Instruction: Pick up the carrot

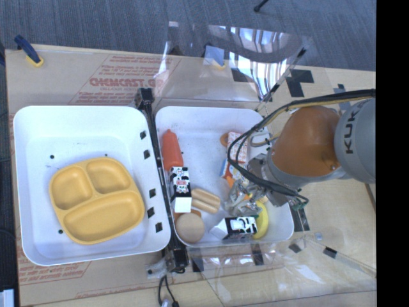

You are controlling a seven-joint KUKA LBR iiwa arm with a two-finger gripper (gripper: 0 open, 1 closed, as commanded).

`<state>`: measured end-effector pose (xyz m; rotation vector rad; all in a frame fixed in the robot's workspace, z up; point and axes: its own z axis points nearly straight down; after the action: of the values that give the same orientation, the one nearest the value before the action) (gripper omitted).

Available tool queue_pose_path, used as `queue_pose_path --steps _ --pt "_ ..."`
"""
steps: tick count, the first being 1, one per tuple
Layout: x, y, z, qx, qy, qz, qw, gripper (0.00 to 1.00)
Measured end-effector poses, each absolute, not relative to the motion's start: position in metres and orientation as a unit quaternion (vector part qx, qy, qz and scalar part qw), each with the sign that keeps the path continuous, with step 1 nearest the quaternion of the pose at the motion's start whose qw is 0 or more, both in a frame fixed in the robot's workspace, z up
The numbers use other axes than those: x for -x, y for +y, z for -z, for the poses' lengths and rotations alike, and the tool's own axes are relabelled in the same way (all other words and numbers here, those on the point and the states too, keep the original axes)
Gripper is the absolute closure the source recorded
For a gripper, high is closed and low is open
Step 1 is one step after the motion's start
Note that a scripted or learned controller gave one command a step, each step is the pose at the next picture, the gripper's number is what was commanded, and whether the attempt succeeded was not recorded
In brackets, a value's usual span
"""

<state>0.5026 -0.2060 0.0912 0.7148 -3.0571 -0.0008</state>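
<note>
The carrot (171, 150) is a long orange piece lying along the left wall of the right bin (211, 115), pointing up and down the view. My gripper (241, 194) hangs low in the same bin, to the right of the carrot and well apart from it, over a clutter of small items. The orange band of the wrist (308, 142) covers much of what lies behind it. The carrot lies free, with nothing touching it except a small black and white box (180, 180) at its lower end.
The left bin (29, 126) holds a yellow divided plate (96, 199). In the right bin lie a bread roll (206, 201), a tan egg (190, 228), a yellow banana piece (261, 219), another black and white box (239, 226) and an orange item (234, 139).
</note>
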Motion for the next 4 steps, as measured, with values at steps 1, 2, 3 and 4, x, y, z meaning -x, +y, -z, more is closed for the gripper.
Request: queue_pose_path --steps 1,2,3,4 --pt "-0.539 -0.159 -0.152 -0.164 -0.986 -0.0002 -0.003 1.0" --pt "-0.492 -0.189 -0.166 -0.176 -0.984 -0.001 0.0 1.0" --pt "-0.488 -0.155 -0.092 -0.258 -0.966 0.0003 -0.003 1.0" --pt "-0.491 -0.154 -0.103 -0.26 -0.965 -0.0002 -0.005 1.0"
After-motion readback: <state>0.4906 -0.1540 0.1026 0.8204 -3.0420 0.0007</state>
